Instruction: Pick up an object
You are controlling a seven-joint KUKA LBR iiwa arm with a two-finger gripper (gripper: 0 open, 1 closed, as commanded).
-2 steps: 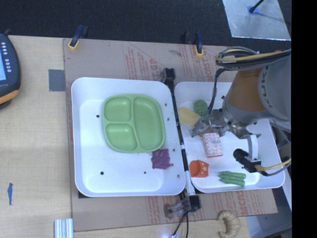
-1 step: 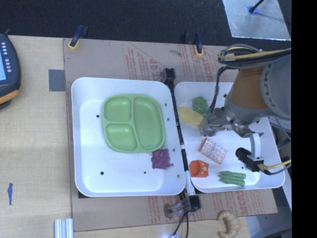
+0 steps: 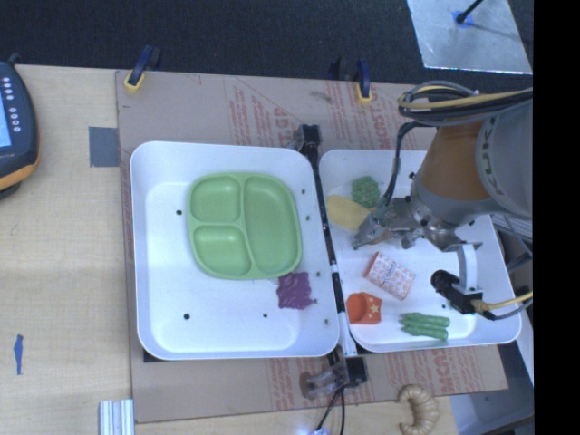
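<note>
On the bench point(image 3: 63, 270), seen from the camera above, a brown cardboard sheet point(image 3: 227, 107) lies under two shallow white bins set side by side.

The left bin point(image 3: 227, 320) holds a pale green divided plate point(image 3: 245, 225) with three compartments, lying flat in the upper middle of the bin. A small purple piece point(image 3: 294, 290) sits just beside the plate's lower right corner, close to the wall shared with the other bin.

The right bin point(image 3: 494, 333) holds the smaller things. A yellow piece point(image 3: 344, 212) lies near its upper left, with a small green knobbly piece point(image 3: 365, 190) just above it. A red-and-white patterned box point(image 3: 390, 275) lies tilted near the middle. An orange-red piece point(image 3: 364, 308) sits below and to its left, by the bin's left wall. A green bean-like piece point(image 3: 424, 325) lies along the bottom edge.

The arm reaches in from the right, its orange band over the upper part of the right bin. The gripper point(image 3: 390, 229) hangs low in that bin, just right of the yellow piece and above the patterned box. Whether it is open or closed cannot be told from this angle, and nothing can be seen held in it.

Outside the bins, a dark handheld controller point(image 3: 14, 120) rests at the bench's left edge. A tan curled thing point(image 3: 419, 408) lies below the right bin.
</note>
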